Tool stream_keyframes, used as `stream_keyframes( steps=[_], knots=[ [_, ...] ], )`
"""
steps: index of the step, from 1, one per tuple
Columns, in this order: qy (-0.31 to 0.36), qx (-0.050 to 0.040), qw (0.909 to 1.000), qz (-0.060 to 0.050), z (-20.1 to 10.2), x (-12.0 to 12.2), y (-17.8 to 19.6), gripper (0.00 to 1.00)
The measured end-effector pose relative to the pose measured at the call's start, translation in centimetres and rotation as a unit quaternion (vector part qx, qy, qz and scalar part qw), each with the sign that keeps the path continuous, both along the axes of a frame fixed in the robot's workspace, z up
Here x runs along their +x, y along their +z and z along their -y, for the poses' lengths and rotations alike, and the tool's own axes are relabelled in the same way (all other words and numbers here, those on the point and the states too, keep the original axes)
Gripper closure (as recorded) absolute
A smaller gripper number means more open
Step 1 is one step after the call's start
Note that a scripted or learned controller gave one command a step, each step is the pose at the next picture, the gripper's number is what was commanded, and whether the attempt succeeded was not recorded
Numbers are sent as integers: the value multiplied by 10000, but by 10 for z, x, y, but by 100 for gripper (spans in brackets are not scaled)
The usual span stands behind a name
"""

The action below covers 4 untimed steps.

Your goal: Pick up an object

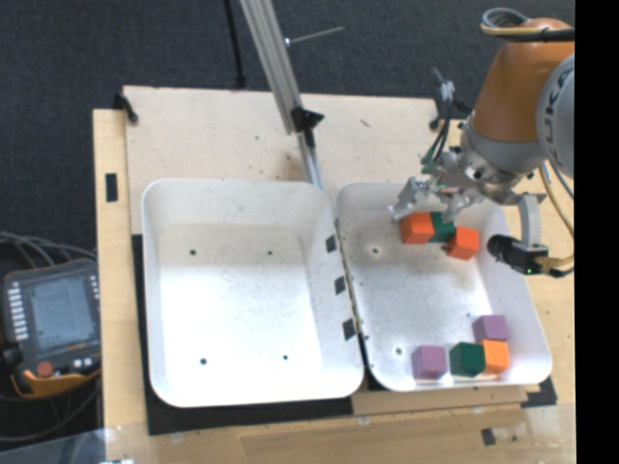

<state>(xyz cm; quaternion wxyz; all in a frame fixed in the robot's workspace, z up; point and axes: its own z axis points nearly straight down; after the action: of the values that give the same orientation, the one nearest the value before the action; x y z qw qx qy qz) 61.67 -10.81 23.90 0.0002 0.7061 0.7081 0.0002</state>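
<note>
Two shallow bins sit side by side on my bench (193,143). The left bin (242,288) and the right bin (387,288) touch along a shared edge. My gripper (440,201) hangs over the far part of the right bin, above three blocks (440,232) clustered together. Four more blocks (464,354) huddle in that bin's near right corner. A handheld control pendant (53,322) lies off the bench, to the left.

Part of a brand name is seen in dark letters on the grey arm (559,95) at the far right; roughly "UKA" can be read. No other text is legible.
</note>
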Motion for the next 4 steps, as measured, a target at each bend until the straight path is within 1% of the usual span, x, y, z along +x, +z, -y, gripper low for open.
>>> stream_keyframes(
  steps=[1, 2, 3, 4],
  knots=[
    [-6, 1, 10000, 3, 0, 0, 0, 0],
    [-20, -6, 10000, -24, -3, -8, -46, 0],
    [-22, -8, 10000, -22, 4, -11, -90, 0],
    [-27, -7, 10000, -20, 5, -12, -142, 0]
  ],
)
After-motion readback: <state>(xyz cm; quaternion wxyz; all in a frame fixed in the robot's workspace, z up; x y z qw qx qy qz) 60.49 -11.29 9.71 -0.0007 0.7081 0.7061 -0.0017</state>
